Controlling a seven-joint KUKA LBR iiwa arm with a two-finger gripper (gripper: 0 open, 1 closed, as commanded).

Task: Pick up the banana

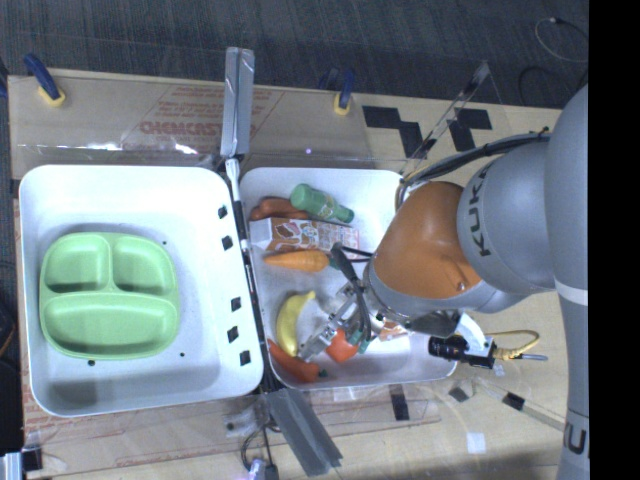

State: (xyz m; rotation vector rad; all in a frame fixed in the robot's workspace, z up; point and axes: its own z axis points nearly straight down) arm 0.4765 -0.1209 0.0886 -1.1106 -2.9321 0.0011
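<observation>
Curved yellow banana (289,323) — lying in the right-hand shallow white bin (385,182), lower left part. Metal two-finger gripper (325,340) just beside it — spread open, gripping nothing.

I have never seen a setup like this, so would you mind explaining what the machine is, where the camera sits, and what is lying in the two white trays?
This is a single picture from one camera fixed above a bench, looking down at a slant. The big grey and orange shape on the right is a robot arm reaching in. Its end effector is the metal part low in the right bin, close beside the banana it is meant to pick up. I cannot tell from this view whether it grips anything.

The right bin also holds a green bottle, a carrot, a printed packet and some red and orange toy food near the bottom edge. The left bin holds a green divided plate.
</observation>
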